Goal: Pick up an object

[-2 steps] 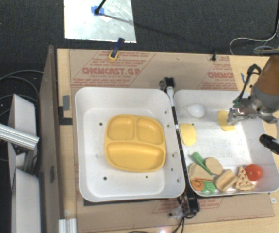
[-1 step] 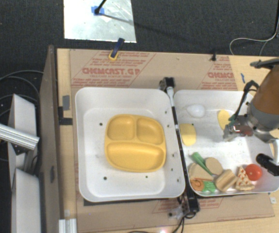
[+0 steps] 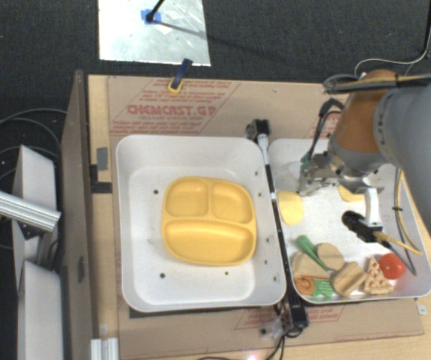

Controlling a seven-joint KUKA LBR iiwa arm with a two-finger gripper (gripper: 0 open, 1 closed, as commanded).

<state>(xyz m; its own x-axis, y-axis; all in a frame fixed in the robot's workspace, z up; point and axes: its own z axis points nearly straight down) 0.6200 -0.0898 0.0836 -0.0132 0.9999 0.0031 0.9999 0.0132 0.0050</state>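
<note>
My pincer (image 3: 312, 177) hangs low in the right bin (image 3: 423, 276), near its far edge; I cannot tell how it is set. The closest object, a pale yellow piece (image 3: 291, 208), lies against the bin's left wall. I should centre above it and descend straight, keeping off that wall.

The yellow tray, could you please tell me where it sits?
The yellow tray lies in the middle of the left bin, across the divider from the toy food.
</note>
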